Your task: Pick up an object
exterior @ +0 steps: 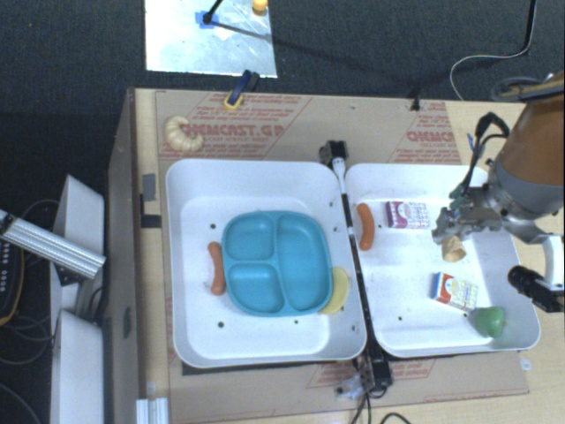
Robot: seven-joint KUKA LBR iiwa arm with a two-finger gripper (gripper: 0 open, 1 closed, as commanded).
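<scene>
Right of centre, over the right bin (530, 325): pincer (452, 228) just above a small tan lump (454, 252), grip state impossible to tell from this slant. Probably light and hard, rounded, so liable to roll or squirt out; best pinched across the middle. Nearby: purple-and-white carton (406, 215), small red-and-white box (454, 291), green ball (490, 321), sausage (365, 225) at the bin's left wall

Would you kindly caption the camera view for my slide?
Arm's pincer hovers over the right bin above a beige lump; a blue plate fills the left bin.
</scene>
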